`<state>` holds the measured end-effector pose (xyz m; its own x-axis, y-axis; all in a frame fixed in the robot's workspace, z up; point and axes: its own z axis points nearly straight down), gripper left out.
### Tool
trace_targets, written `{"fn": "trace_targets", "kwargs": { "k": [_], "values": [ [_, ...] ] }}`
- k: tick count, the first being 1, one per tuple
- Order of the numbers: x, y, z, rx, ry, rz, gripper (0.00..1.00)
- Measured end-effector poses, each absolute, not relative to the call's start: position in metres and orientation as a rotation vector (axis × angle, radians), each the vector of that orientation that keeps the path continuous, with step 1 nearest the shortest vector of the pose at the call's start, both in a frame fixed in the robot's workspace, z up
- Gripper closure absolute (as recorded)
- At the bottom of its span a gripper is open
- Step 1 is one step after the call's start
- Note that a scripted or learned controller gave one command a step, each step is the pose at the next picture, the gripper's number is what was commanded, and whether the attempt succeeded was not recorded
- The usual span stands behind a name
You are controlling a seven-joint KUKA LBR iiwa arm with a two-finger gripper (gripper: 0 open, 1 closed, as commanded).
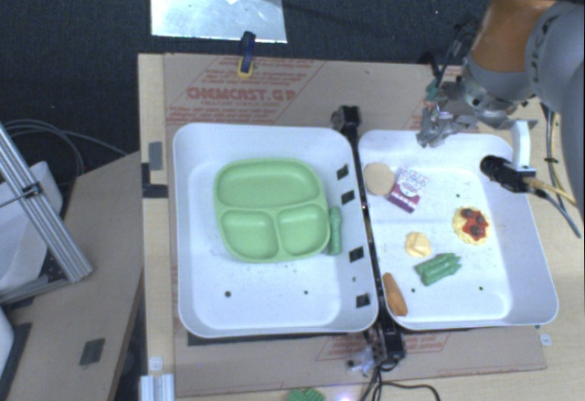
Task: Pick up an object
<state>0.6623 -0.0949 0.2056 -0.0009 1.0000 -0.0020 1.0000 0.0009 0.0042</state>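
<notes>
poised over the far edge of the right bin [526, 294], the gripper [437, 130] hangs from the grey arm [539, 34] at the rim's top left corner; whether it is released or clenched cannot be told at this angle, and nothing shows in its grasp. candidates for the pick lie below and nearer the camera: a tan round piece [377, 176] just beside a purple-and-white packet [408, 189], a small pizza slice [472, 225] toward the right, a yellow lump [417, 245] with a green vegetable [438, 269] just beneath it, and an orange carrot-like piece [394, 293] near the divider. the left bin [196, 299] holds a green sectioned plate [271, 210] with a green pod [335, 230] touching its right edge. the risk from here, by judgement: a descent at this spot would meet the bin's rim or bare floor rather than any item, giving an empty closure. the tan piece and the packet sit close enough that a grab at one may nudge the other, and the flat pizza slice could slip from a shallow pinch.
</notes>
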Motion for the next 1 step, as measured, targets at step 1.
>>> {"fn": "trace_targets", "kwargs": {
  "k": [1],
  "values": [
    [0.6692, -0.074, 0.1994, 2.213, 2.225, 0.003, 1.0]
  ]
}}
